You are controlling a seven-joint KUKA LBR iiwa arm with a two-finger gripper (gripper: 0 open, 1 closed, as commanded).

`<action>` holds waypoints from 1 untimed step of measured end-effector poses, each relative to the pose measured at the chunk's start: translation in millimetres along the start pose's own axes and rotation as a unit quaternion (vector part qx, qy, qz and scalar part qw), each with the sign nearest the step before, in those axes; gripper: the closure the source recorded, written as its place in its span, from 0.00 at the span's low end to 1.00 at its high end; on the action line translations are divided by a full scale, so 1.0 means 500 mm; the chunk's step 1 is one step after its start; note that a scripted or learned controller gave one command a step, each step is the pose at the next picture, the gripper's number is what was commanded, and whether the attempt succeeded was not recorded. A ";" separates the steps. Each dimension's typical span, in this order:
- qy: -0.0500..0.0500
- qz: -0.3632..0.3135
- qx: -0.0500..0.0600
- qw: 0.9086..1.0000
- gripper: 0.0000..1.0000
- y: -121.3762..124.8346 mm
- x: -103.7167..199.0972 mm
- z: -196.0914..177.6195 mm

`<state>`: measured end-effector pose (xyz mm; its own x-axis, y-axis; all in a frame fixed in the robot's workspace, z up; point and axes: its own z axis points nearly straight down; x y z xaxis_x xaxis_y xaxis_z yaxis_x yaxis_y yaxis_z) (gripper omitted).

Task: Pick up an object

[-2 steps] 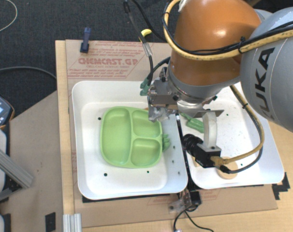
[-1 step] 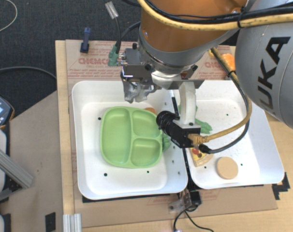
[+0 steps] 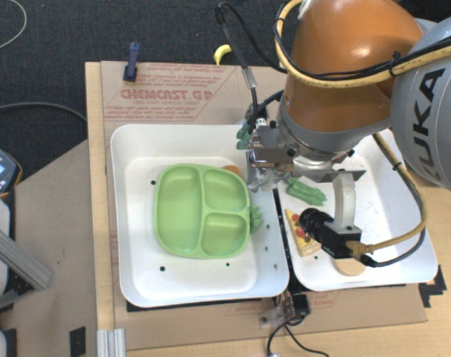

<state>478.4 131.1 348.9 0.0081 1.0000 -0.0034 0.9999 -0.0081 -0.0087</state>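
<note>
Green plate is lying flat in the left bin. The gripper is hovering just off the plate's upper right corner; whether it is clenched or released cannot be told. Right of the plate, a green pod and a pizza slice are lying in the right bin.

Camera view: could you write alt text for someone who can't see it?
A robot arm's gripper hangs over the divide between two white bins; the left bin holds a green divided plate, the right bin a toy pizza slice.

Robotics lab: a KUKA arm over two white bins.
</note>
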 end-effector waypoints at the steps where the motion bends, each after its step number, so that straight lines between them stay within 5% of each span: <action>1: 0.001 -0.001 0.000 1.000 1.00 0.019 -0.074 0.140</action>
<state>487.2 94.0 279.1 0.0052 1.0000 -0.0022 1.0000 -0.0052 -0.0083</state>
